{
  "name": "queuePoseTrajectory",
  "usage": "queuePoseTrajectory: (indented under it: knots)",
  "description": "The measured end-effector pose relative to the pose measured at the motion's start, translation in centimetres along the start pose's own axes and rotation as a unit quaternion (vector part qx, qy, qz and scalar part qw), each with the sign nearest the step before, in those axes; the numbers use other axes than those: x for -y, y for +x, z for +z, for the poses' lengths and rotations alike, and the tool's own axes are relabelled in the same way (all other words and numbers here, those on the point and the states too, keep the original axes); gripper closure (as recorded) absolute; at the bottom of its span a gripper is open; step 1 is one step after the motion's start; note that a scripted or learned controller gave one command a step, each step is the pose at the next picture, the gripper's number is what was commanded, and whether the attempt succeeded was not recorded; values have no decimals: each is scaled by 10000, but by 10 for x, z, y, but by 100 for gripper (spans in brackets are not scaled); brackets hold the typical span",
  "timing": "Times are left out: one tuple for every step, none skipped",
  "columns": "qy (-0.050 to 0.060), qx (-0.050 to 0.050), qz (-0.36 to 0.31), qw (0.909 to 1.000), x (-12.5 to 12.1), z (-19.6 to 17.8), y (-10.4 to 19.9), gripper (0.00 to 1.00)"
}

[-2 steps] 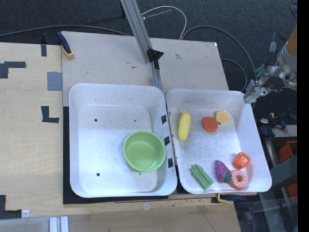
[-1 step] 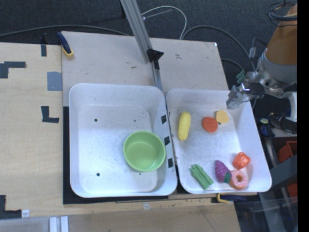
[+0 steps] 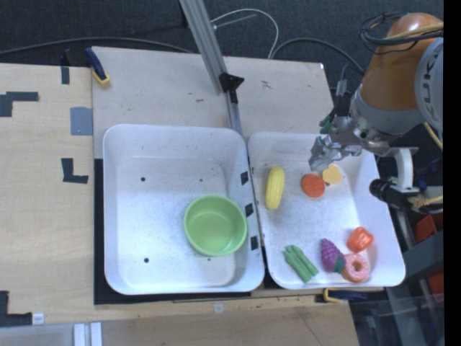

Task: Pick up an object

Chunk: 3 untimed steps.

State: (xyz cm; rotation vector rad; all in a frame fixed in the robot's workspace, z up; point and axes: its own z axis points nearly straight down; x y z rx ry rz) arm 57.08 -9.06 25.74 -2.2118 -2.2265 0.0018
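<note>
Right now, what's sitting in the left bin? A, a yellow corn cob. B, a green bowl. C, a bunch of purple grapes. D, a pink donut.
B: the green bowl stands alone in the left bin, while the corn, donut and grapes all lie in the right bin.

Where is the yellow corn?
The yellow plastic corn cob lies upright in the camera view near the left wall of the right white bin, left of the round orange-red toy.
</note>
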Motion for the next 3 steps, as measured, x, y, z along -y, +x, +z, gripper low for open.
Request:
queuePoseTrajectory:
  knots:
    - [-3,-1,-1,10000,5,-2,50,100]
    - [-1,0,0,10000,16,-1,99,100]
    - [0,4,4,10000,21,7,142,100]
